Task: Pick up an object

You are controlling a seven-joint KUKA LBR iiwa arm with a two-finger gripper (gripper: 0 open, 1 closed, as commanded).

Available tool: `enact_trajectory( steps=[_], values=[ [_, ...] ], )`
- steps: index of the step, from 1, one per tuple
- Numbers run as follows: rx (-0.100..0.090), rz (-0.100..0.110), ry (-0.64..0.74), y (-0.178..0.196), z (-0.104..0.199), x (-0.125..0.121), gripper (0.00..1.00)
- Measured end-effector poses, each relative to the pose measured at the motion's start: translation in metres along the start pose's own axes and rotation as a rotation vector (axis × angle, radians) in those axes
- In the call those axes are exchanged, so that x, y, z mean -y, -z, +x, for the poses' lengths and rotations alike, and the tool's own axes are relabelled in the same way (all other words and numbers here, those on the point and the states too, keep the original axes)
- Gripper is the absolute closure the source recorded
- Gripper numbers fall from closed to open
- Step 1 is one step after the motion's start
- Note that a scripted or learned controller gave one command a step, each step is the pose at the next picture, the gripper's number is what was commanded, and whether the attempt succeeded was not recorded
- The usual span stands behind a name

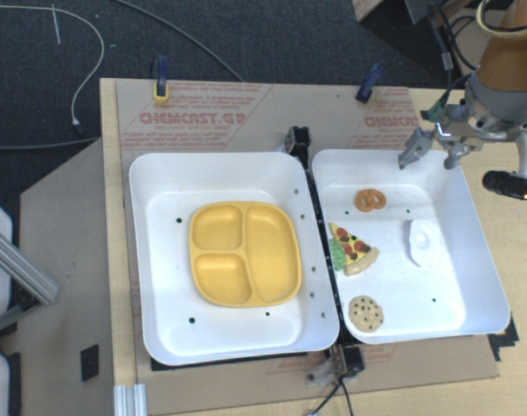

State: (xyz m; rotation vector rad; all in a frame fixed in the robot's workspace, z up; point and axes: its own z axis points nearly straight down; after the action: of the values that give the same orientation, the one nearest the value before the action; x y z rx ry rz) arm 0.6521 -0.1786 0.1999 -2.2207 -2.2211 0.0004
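Observation:
The right bin (471, 232) holds a brown pretzel (370, 200), a pizza slice (351, 250), a chocolate-chip cookie (366, 313) and a small white object (419, 241). My gripper (434, 150) hangs above the far edge of the right bin, its two grey fingers spread apart with nothing between them. It is up and to the right of the pretzel, well clear of every object.
A yellow divided plate (245, 254) lies in the left bin (159, 232). Two blue clamps (161, 85) (368, 83) hold the cardboard at the far edge. A black bracket (297, 139) sits between the bins. Cables cross the dark floor at top left.

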Motion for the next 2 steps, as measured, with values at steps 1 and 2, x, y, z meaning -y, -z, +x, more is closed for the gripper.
enact_trajectory(
  steps=[1,2],
  values=[
    [-0.001,0.005,0.0,-0.057,0.002,0.009,0.0],
    [-0.002,0.005,0.001,-0.11,0.003,0.009,0.0]
  ],
)
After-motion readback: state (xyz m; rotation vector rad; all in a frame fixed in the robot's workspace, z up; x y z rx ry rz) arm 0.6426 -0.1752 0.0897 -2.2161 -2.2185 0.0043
